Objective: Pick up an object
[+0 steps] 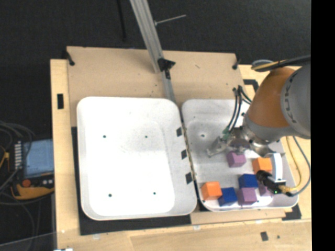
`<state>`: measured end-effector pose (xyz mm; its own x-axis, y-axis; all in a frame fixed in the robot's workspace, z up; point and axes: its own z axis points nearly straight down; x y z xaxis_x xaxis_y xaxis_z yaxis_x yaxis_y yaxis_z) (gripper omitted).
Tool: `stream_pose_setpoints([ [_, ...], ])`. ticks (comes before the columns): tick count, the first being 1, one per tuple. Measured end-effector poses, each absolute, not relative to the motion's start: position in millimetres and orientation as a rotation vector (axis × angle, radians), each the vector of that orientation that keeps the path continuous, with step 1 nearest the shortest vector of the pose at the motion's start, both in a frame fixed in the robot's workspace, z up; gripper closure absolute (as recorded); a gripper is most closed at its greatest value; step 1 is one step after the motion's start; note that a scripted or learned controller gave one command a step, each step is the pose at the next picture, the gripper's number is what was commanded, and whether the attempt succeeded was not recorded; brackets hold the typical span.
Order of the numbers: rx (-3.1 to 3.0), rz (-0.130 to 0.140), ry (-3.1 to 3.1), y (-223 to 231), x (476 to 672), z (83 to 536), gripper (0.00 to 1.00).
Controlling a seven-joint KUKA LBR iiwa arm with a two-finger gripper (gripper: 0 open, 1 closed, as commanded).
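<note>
My gripper hangs over the middle of the right bin, just left of a purple block. Its grey fingers point toward the bin's left side with nothing visible between them. Along the bin's near side lie an orange block, a blue block, a second purple block and another blue block. A second orange block sits at the right, partly under the arm.
The left bin stands beside the right one. A metal pole slants in from the top toward the gap between the bins. Cables and a small device lie off the bench at the left.
</note>
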<state>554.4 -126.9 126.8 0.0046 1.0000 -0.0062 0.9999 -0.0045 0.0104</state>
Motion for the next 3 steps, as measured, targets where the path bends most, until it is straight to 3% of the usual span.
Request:
stream_pose_setpoints([
  [1,2.225,0.010,2.196,-128.0,555.6,138.2,1.00],
  [3,2.213,0.006,2.220,-133.2,568.0,242.1,1.00],
])
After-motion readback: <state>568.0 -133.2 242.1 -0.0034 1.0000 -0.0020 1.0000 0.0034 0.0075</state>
